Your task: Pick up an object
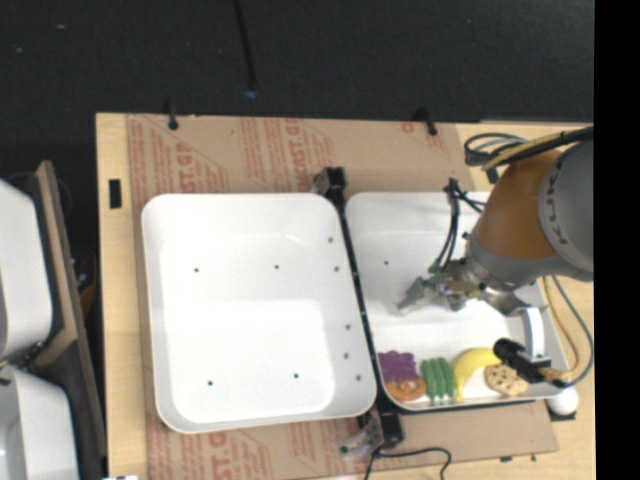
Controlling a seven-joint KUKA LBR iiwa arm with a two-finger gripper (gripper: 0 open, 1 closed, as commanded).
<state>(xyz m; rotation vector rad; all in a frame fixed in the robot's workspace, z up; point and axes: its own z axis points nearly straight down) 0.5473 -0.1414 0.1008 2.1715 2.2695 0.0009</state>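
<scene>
My gripper (418,295) hangs low over the middle of the right bin (400,230), pointing left, with bare white floor under it. Nothing shows between its tips. Along that bin's front wall lies a row of small things: a purple bunch (399,366), an orange piece (405,391), a green ribbed piece (438,380), a yellow lump (476,363) and a tan speckled biscuit (504,378). The gripper is well behind this row and touches none of them.
The left bin (240,298) sits beside the right one, and their rims meet at a dark divider. The arm's orange band (515,213) covers the right bin's back right corner. A small white ball (565,400) rests at the bin's front right corner.
</scene>
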